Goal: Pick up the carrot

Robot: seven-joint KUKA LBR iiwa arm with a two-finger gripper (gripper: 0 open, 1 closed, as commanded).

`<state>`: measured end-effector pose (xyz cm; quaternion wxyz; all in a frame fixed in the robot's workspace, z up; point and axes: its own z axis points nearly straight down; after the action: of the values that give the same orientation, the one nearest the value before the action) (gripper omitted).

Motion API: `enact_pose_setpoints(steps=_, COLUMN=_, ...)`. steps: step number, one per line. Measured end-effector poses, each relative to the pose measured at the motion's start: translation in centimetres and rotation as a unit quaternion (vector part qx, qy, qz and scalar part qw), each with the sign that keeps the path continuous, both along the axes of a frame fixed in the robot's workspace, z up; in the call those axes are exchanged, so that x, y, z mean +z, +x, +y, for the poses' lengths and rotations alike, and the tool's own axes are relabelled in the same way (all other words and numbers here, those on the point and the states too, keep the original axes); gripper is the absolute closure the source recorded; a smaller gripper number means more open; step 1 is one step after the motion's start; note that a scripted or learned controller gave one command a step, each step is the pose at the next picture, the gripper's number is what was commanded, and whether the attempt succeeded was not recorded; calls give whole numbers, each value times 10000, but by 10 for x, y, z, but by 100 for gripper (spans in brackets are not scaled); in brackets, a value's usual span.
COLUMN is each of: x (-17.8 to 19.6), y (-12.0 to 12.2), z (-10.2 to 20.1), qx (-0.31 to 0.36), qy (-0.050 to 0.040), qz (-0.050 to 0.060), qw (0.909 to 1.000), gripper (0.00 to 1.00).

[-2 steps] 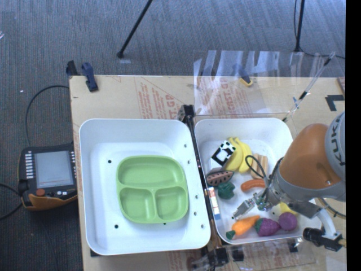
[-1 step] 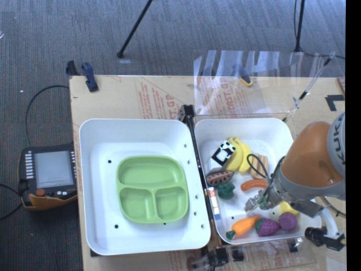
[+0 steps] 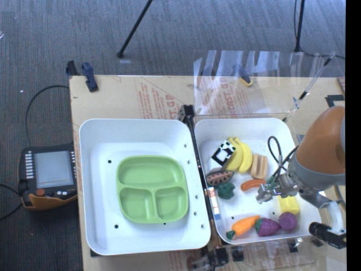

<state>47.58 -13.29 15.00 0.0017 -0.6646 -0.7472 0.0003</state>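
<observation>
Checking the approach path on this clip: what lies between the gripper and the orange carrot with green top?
In the camera view, bare white bin floor separates the gripper from the carrot; nothing lies between them. An orange sausage-shaped piece sits just above that stretch.

Two white bins side by side: left bin (image 3: 90, 151), right bin (image 3: 282, 126). One green divided plate (image 3: 151, 195) (three compartments) in the left. In the right, toy foods: one carrot (image 3: 246, 225), one bunch of bananas (image 3: 242, 154), one small orange-red piece (image 3: 251, 184) (kind unclear), one tan bread-like piece (image 3: 259, 165), one dark green piece (image 3: 226, 190), one brown oval piece (image 3: 219, 177), one black-and-white checkered block (image 3: 224, 151), one yellow block (image 3: 289, 204), two purple pieces (image 3: 268, 226) (image 3: 288, 221). One handheld controller (image 3: 48, 175) off the tabletop, left.
</observation>
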Motion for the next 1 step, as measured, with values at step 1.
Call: enact_pose_setpoints(steps=1, x=0, y=0, z=0, qx=1, qy=1, qz=4, qw=10000, gripper=0)
